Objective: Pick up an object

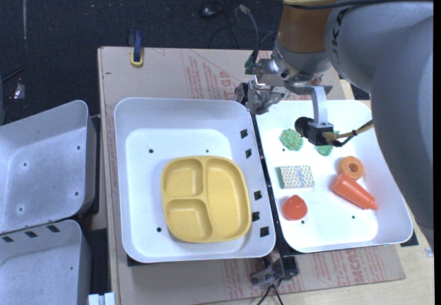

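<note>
Two shallow white bins side by side on the bench: left bin with a yellow three-compartment plastic plate, right bin with the small items. Grey arm with orange band reaching in from the right, gripper over the seam between the bins at their far edge, nothing visible between its fingers; open or closed, cannot tell. Scattered in the right bin: green bumpy toy, white patterned square block, red round toy, orange carrot-shaped toy, orange ring just above it.
</note>
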### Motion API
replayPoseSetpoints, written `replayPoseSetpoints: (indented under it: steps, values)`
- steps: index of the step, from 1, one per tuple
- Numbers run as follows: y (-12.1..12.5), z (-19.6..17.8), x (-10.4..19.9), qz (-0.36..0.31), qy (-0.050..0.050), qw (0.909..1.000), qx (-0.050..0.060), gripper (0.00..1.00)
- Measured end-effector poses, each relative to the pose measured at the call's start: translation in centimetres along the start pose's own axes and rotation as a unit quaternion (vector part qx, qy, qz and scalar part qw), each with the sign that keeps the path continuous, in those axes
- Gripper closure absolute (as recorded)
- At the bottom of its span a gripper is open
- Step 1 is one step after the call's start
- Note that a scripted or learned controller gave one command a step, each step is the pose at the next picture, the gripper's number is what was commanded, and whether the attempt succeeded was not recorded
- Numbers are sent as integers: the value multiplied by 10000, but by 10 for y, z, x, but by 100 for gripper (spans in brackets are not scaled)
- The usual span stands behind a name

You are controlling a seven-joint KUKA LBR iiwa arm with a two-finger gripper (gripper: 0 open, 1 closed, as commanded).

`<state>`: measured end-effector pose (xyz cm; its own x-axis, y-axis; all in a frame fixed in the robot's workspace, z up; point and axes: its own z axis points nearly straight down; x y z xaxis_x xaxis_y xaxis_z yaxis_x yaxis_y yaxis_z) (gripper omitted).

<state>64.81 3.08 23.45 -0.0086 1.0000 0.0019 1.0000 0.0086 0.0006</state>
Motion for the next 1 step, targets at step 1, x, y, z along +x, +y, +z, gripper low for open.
replayPoseSetpoints:
  steps: [1]
  values:
    - [9,7,47,6,-4,10000,-6,100]
